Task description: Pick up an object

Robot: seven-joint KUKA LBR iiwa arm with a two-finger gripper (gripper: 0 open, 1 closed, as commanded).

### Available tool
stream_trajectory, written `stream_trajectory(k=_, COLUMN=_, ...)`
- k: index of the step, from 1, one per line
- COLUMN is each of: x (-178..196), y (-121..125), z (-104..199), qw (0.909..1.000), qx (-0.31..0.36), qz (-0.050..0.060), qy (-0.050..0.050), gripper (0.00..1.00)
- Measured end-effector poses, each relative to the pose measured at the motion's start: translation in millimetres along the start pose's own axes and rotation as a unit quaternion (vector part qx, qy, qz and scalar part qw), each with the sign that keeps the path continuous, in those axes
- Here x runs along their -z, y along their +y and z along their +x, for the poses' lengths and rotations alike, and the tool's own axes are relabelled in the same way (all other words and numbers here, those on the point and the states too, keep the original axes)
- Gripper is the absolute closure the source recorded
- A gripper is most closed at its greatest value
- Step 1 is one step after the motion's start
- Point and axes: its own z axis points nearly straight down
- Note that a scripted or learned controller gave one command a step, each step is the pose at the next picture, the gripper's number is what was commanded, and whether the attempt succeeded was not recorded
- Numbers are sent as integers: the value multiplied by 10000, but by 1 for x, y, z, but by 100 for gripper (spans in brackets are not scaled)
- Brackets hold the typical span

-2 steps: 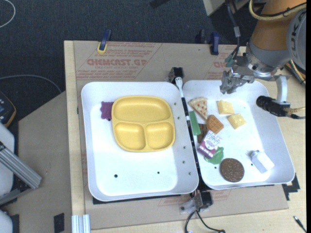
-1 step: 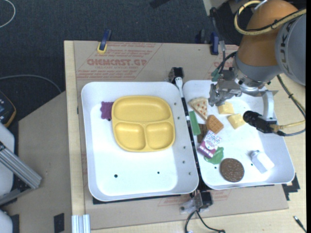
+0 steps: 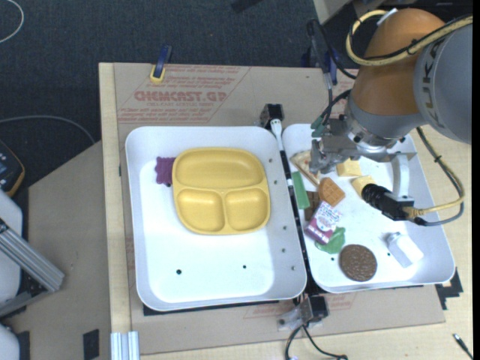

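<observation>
a: which step is this?
b: the approach. the gripper (image 3: 324,158) hovers at ten o'clock in the right bin (image 3: 435,265), above the brown cracker (image 3: 331,192).
a: pincer spread?
b: can't tell. next, a straight descent.

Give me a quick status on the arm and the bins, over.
Gripper low over right bin, upper left corner, amid clutter; grip unconfirmed. Brown disc, white block lie loose near front. Yellow tray sits in left bin.

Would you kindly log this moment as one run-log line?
pincer: low over right bin, near brown block | grasp: unconfirmed | yellow tray: left bin | brown disc: right bin
</observation>
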Motion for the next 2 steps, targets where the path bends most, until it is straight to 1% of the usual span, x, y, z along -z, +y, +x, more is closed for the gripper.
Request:
stream_trajectory(k=1, x=15, y=-34, z=40, qw=10000, qx=4, qz=0, qy=2, gripper=100)
stream_trajectory(k=2, x=4, y=-53, z=71, qw=10000, qx=-4, qz=6, qy=-4, gripper=100)
